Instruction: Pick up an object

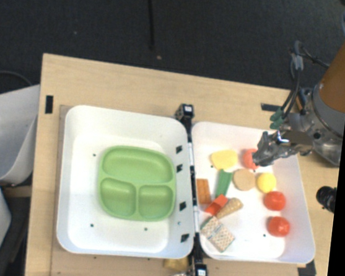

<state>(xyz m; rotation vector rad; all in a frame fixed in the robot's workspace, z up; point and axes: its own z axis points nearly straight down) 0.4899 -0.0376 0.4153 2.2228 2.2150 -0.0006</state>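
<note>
A small red piece (pixel 248 158) is seen in the right bin (pixel 302 200), just beside the yellow piece (pixel 223 159). The hand (pixel 264 153) is poised right over it; its opening cannot be told.

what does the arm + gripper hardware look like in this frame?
The arm has an orange band above a grey metal wrist. Thin dark cables loop along its left side, with a small green part near them. The gripper is dark grey and black, small and blocky.
</note>
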